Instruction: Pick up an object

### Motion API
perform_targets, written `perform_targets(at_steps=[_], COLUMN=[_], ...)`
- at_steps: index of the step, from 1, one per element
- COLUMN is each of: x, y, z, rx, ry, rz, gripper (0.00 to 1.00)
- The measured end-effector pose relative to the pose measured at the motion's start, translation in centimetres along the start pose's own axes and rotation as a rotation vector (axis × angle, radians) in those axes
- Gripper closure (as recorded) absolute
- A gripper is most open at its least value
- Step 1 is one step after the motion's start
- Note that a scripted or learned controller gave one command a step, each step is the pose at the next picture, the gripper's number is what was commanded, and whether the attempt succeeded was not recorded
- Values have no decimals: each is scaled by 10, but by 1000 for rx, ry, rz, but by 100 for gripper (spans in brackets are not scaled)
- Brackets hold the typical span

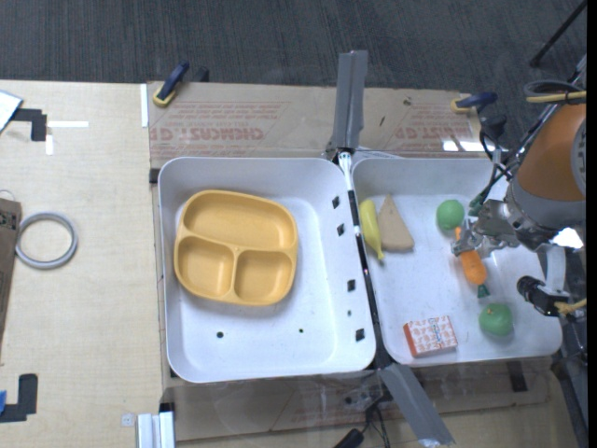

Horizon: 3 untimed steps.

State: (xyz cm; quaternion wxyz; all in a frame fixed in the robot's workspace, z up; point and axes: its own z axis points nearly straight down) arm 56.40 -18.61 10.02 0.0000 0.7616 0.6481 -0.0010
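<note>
Clearly, the gripper (464, 243) hovers at the carrot's (474, 269) top end, though whether it pinches is unclear.

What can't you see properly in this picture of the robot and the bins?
- The claw: the camera view is too small and cluttered there to tell if it is open or shut.
- The carrot: its top end is hidden by the claw.
- The small box: its printing is too tiny to read.
- The arm: cut off by the right edge.
</note>
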Motion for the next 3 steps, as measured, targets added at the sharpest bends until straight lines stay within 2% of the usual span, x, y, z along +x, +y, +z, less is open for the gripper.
perform_targets(at_steps=[1,2,3], x=[51,52,70], y=[-23,6,-6], z=[-109,-148,-127], rx=[1,1,3], ry=[1,-1,0], rz=[-64,75,-31], gripper=[100,100,100])
